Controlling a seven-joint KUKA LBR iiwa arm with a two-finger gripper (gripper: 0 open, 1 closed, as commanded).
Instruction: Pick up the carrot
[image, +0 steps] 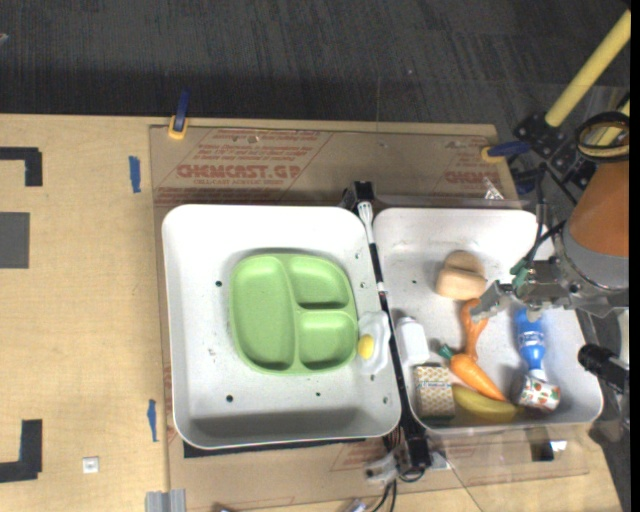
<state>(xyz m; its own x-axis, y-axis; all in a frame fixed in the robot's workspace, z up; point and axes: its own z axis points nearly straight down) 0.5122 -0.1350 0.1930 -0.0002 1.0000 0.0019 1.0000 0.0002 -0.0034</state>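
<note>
The carrot (474, 374) lies in the right bin (420, 228), near its front. It is orange, its tip points to the front right and a bit of green shows at its left end. A thin orange curved piece (470, 326) rises just behind it. My gripper (497, 294) hangs over the middle of the right bin, just behind and to the right of that piece and a short way behind the carrot. The grey arm with its orange band (603, 212) comes in from the right.
Around the carrot lie a tan roll (460, 275), a white bottle (410, 340), a patterned can (432, 389), a banana (485, 403), a blue bottle (530, 340) and a red-and-white item (541, 393). The left bin (190, 330) holds a green divided plate (293, 310) with a small yellow object (366, 347) beside it.
</note>
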